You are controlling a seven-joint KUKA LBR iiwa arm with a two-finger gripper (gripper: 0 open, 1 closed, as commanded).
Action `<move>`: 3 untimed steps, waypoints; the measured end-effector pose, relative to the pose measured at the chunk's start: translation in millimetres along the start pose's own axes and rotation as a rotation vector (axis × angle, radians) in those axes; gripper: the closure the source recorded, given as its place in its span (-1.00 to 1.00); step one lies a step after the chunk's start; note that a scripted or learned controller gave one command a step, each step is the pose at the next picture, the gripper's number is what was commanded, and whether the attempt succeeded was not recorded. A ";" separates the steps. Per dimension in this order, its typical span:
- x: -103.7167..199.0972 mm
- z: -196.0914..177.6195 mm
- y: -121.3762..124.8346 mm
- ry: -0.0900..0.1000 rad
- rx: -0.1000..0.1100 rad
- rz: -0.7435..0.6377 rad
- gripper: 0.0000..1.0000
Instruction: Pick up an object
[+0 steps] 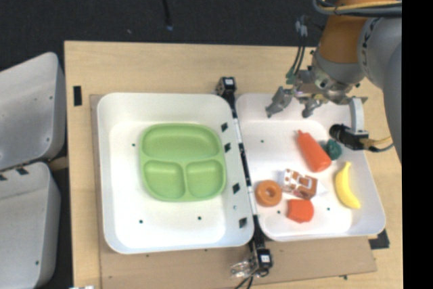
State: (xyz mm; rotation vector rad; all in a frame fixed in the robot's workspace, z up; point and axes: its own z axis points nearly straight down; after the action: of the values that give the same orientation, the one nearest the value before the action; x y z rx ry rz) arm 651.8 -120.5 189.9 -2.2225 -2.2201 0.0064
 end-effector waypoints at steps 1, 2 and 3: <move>-3.1 61.4 -6.4 0.001 0.001 0.000 -1.00; -3.8 46.3 -4.2 0.001 -0.007 0.002 1.00; -7.2 -16.5 3.9 0.001 -0.011 -0.003 1.00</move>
State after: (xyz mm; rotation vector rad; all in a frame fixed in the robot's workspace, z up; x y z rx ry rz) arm 655.7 -127.7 206.4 -2.2242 -2.2283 -0.0071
